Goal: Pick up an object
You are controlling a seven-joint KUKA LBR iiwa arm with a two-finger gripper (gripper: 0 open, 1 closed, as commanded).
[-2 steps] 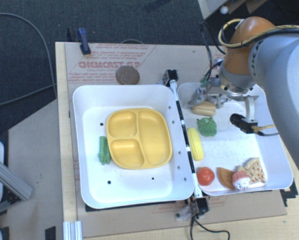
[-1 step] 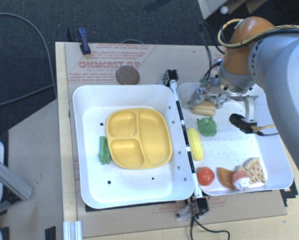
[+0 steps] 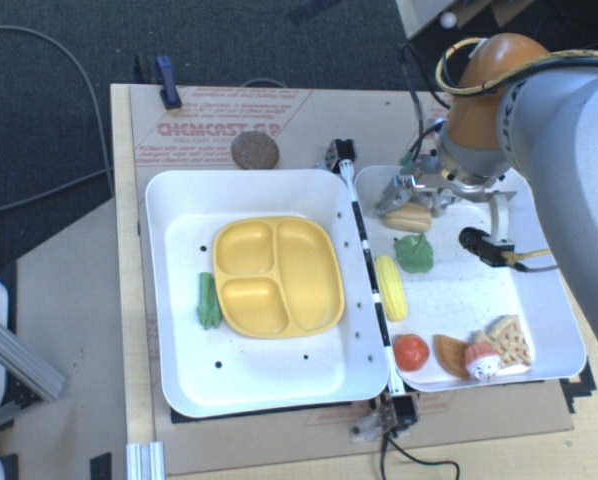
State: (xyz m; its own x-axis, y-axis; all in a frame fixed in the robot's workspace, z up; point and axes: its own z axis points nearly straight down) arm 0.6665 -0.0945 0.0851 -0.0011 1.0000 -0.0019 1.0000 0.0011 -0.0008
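Tan bread piece (image 3: 407,217) lies under the claw (image 3: 416,194); claw's grip state unclear from here.

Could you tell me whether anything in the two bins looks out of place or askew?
One thing: a green pea pod lies on the left bin floor beside the yellow plate, not on it. The other toy foods are scattered in the right bin. Nothing looks damaged.

- Blue clamp (image 3: 166,81) sits at the table's (image 3: 129,268) far left corner.
- Brown disc (image 3: 255,151) lies on the cardboard (image 3: 219,123), just behind the left bin (image 3: 169,268).
- Grey cable (image 3: 74,63) loops across dark floor (image 3: 229,18).
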